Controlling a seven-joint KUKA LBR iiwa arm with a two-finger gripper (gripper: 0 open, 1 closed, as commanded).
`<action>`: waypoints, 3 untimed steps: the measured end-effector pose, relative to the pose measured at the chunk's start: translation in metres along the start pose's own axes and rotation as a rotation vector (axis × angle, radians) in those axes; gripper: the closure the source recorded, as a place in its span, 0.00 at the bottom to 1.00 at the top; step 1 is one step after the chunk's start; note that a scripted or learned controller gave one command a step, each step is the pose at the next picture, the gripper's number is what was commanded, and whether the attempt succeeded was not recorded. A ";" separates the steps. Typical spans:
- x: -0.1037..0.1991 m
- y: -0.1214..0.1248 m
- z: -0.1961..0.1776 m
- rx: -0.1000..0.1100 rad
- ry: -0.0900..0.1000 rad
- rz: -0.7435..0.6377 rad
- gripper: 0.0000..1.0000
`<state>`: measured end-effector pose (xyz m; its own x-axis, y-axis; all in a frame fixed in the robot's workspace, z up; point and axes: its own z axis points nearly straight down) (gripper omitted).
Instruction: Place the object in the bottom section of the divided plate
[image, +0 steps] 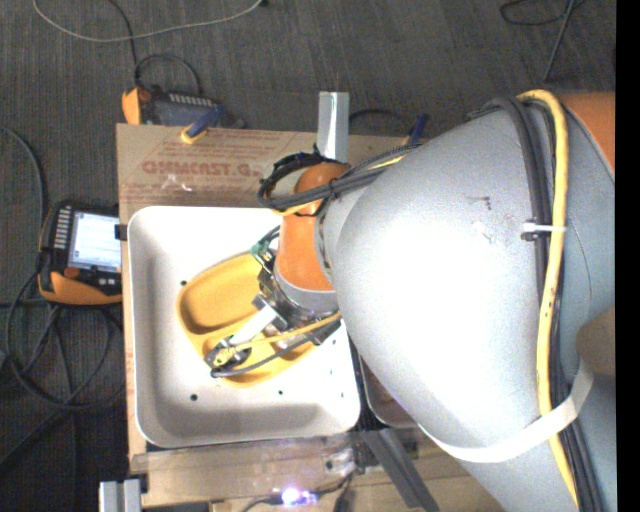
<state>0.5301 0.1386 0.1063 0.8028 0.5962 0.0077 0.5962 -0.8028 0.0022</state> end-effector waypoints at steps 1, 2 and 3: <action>0.025 -0.034 -0.038 0.007 -0.014 -0.220 1.00; 0.106 -0.037 0.003 0.003 -0.015 -0.274 1.00; 0.023 -0.025 -0.027 0.008 -0.014 -0.406 1.00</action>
<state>0.5335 0.1729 0.1331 0.5018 0.8650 -0.0057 0.8650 -0.5018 -0.0054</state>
